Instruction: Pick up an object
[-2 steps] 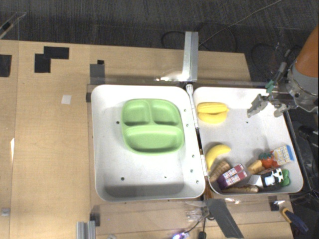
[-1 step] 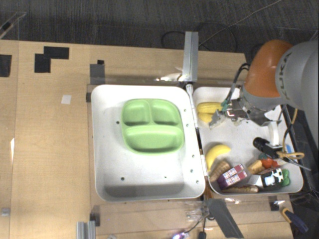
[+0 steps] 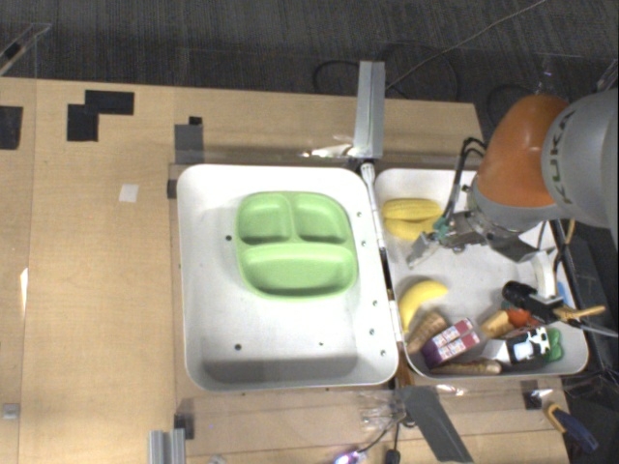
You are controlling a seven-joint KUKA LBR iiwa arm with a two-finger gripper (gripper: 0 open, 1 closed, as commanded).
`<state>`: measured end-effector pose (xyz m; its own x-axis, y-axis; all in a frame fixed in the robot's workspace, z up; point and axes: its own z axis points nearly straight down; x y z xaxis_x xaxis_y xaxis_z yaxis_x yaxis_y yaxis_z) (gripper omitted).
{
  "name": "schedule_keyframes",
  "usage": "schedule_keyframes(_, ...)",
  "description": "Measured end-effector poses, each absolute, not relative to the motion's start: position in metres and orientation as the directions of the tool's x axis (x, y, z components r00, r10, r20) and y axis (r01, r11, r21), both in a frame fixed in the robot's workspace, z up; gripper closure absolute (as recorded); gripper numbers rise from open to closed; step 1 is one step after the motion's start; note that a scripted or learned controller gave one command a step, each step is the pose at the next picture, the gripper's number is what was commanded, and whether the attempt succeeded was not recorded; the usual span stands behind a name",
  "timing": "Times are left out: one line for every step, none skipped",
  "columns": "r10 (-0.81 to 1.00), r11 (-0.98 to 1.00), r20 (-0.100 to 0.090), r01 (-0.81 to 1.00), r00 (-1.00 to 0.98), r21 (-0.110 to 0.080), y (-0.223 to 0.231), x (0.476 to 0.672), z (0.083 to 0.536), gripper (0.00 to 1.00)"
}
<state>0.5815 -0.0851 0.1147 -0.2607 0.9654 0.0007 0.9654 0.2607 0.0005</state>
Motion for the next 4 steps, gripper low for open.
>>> schedule_keyframes(0.985,0.170,-0.001,0.985,-0.170,0.011,-0.1093,0.6490,0.0881,0.00)
schedule_keyframes(0.985,0.171,-0.001,0.985,-0.171,0.011,-0.1093,0.6490,0.0882,0.00)
schedule_keyframes(0.985,0.175,0.000,0.985,-0.175,0.013,-0.1078,0.6509,0.0974,1.00)
schedule_keyframes(0.985,0.175,0.000,0.985,-0.175,0.012,-0.1077,0.6506,0.0972,0.00)
